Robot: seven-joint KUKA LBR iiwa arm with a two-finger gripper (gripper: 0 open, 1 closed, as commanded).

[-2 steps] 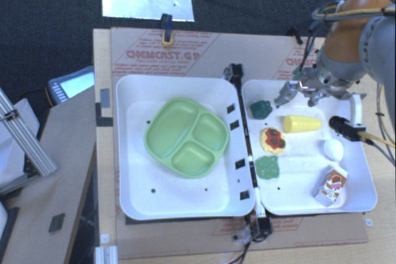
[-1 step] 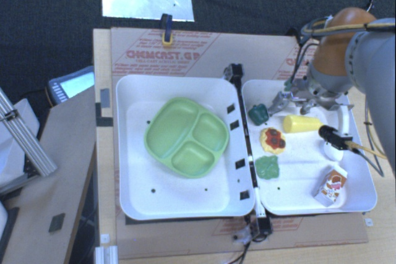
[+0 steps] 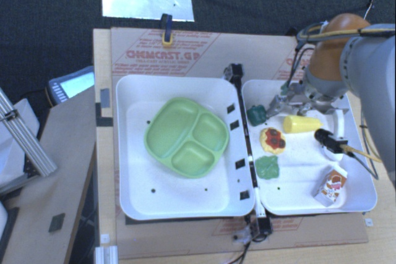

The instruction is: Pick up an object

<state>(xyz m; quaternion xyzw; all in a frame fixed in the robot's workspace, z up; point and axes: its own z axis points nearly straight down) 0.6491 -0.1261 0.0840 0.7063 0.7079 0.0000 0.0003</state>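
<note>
My gripper (image 3: 289,106) hangs low over the far part of the right bin (image 3: 359,195), open with nothing between its fingers. Just in front of it lies a yellow cylinder (image 3: 301,124). A dark green toy (image 3: 257,114) sits to its left, near the divider. Nearer the front are a small pizza-like toy (image 3: 273,140) in red and yellow, a pale green piece (image 3: 267,167), and a little white carton (image 3: 331,187) at the front right corner.
The left bin (image 3: 133,195) holds a light green divided plate (image 3: 187,136) in its middle. A black divider rail (image 3: 242,133) runs between the two bins. The grey arm (image 3: 365,65) reaches in from the right over the right bin's far corner.
</note>
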